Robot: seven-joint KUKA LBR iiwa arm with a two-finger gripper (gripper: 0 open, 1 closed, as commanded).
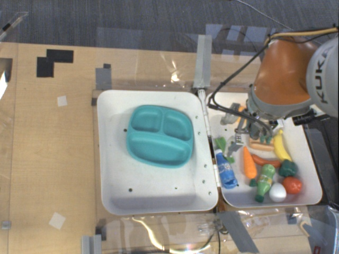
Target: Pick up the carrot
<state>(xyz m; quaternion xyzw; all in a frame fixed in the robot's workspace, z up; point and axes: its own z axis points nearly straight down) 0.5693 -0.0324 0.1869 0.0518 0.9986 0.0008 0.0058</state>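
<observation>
A: Where are we w/ the gripper [244, 133]?

B: Hanging over the far-left part of the right bin [313, 192], under the orange wrist band. Metal bits poke down there, but we can't tell if the fingers are spread or closed; too cluttered and small. Nothing orange sits between them, so we don't call it a hold.

A: And the carrot [249, 162]?

B: Lying on the bin floor just toward the camera from the gripper, a touch to its right in the view. Close by but apart, no contact as far as we see. Long axis runs roughly away-from-camera to toward-camera, slightly slanted, narrow end up near the gripper, fat end down by the green bottle [264, 182].

A: So approach is short.

B: We'd judge yes: a small shift toward the camera, then down, w/ the closing direction set across the carrot's width, i.e. left-right in view.

A: Neighbours?

B: Tight. Red pepper-like piece [265, 160] right beside the carrot, banana [280, 146] past that, blue bottle [226, 172] to the left by the bin wall. Tomato [292, 184], white egg [277, 192], dark green veg [288, 168] sit farther off. Risk, in our view: clipping the red piece or green bottle.

A: Left bin [114, 194]?

B: Teal divided plate [159, 135], irrelevant for now.
</observation>
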